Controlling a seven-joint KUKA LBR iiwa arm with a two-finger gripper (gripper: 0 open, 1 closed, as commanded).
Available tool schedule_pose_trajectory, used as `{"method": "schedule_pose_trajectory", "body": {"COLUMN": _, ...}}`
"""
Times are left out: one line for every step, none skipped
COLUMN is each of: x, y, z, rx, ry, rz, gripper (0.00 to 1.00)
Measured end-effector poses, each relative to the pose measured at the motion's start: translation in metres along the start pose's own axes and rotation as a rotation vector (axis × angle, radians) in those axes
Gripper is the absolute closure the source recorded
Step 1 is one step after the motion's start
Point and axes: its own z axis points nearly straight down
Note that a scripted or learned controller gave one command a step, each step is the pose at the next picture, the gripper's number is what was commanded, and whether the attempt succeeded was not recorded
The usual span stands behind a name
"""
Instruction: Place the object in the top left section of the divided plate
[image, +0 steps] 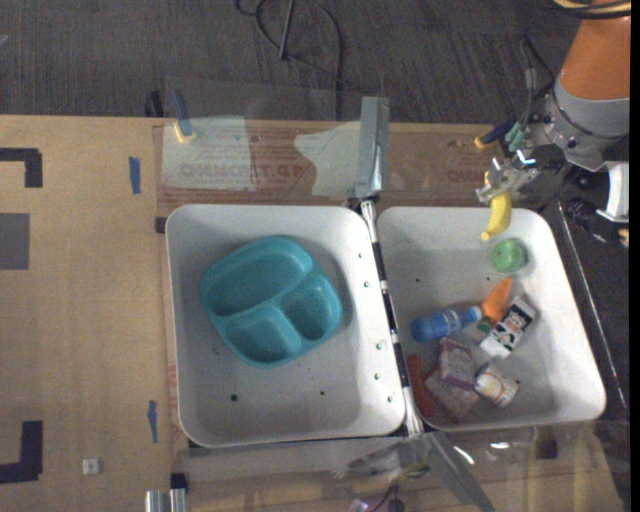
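Note:
A teal divided plate (270, 298) lies in the left bin (200, 400), tilted, with one long section at its upper left and two smaller ones. Over the far edge of the right bin (570, 390), my gripper (497, 196) hangs from the grey wrist under the orange band. A small yellow banana (496, 217) dangles from between its fingers, clear of the bin floor. The gripper is shut on the banana's top end, far to the right of the plate.
The right bin holds a green round piece (509, 255), an orange carrot (497, 298), a blue bottle (445, 323), a white carton (510, 330), a small can (495, 385) and a purple packet (452, 375). A metal divider (372, 160) runs between the bins.

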Motion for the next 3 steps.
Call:
{"method": "schedule_pose_trajectory", "body": {"x": 0.078, "y": -0.023, "z": 0.04, "rx": 0.001, "ry": 0.003, "rz": -0.066, "gripper": 1.0}}
{"method": "schedule_pose_trajectory", "body": {"x": 0.156, "y": -0.066, "z": 0.051, "rx": 0.003, "ry": 0.004, "rz": -0.03, "gripper": 1.0}}
{"method": "schedule_pose_trajectory", "body": {"x": 0.21, "y": -0.084, "z": 0.021, "rx": 0.002, "ry": 0.003, "rz": -0.157, "gripper": 1.0}}
